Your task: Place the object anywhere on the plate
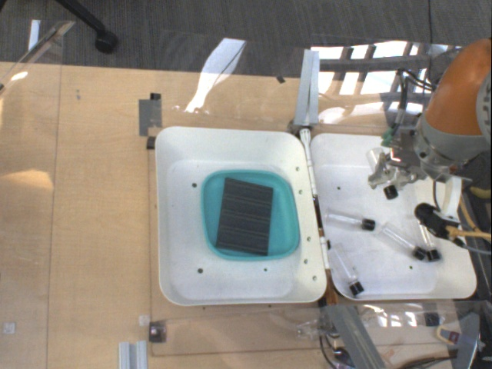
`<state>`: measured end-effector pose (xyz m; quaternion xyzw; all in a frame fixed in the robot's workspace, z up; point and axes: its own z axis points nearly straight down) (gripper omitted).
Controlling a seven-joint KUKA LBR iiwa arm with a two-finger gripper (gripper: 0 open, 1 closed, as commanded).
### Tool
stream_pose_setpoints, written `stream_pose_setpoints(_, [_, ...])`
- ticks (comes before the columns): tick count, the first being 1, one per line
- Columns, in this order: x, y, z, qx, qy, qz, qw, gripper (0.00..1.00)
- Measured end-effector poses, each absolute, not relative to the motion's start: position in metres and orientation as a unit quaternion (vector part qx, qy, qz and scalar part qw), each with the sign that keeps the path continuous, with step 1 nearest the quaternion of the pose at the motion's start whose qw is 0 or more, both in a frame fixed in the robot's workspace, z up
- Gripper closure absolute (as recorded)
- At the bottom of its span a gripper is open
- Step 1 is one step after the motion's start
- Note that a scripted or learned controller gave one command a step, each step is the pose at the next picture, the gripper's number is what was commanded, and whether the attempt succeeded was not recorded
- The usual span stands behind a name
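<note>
Pale wooden bench (77, 229), smooth and glossy with window glare, set against dark ribbed carpet (231, 6) along the top. Two shallow white plastic bins side by side, rounded at the corners: left bin (177, 275) and right bin (461, 283), edges nearly touching at the middle. Grey arm (461, 133) with a rounded orange band (457, 83), reaching in from the right over the right bin's upper part. In the left bin's middle, a teal plate (286, 229), squarish with soft corners and a raised rim. Flat on that plate, a dark grey ribbed rectangular block (246, 217), long side running top to bottom, slightly tilted, matte with fine parallel grooves, wholly inside the plate's rim. Metal claw (388, 177) hanging over the right bin's upper left part, well apart from the block; whether spread or pressed together, cannot tell. Scattered on the right bin's floor, three clear plastic tubes with black caps: one near the middle (350, 221), one lower right (403, 242), one at the lower left (344, 274).
</note>
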<state>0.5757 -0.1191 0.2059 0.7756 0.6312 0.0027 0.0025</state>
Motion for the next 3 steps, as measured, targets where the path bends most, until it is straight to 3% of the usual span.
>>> stream_pose_setpoints(1, [0.559, -0.051, 0.201, 0.732, 0.681, 0.0014, 0.001, 1.0])
stream_pose_setpoints(3, [0.586, 0.07, 0.19, 0.657, 0.754, 0.0023, 0.002, 1.0])
